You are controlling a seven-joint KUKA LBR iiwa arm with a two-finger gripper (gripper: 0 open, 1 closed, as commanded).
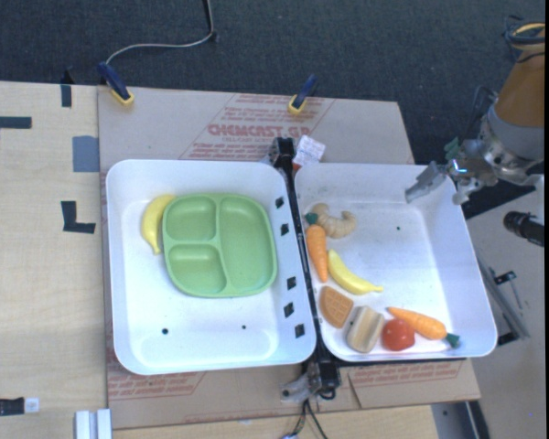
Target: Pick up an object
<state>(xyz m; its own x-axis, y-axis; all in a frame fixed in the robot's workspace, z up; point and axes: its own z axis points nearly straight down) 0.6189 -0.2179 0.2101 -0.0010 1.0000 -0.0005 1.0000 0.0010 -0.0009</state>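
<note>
The hand (436, 183) hovered over the right bin's (457, 273) far edge, its fingers spread wide, holding nothing; carrots (317, 251), a banana (350, 275) and a tomato (397, 335) lay along that bin's left and near sides.

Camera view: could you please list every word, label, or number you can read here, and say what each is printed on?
"CHEMCAST" in red on the cardboard sheet under the bins, with a shorter word after it too blurred to read.
Smaller red lines below that: too blurred to read.
Faint red print on the cardboard's front edge: unreadable.
White tag at the bins' top junction: too small to read.
</note>
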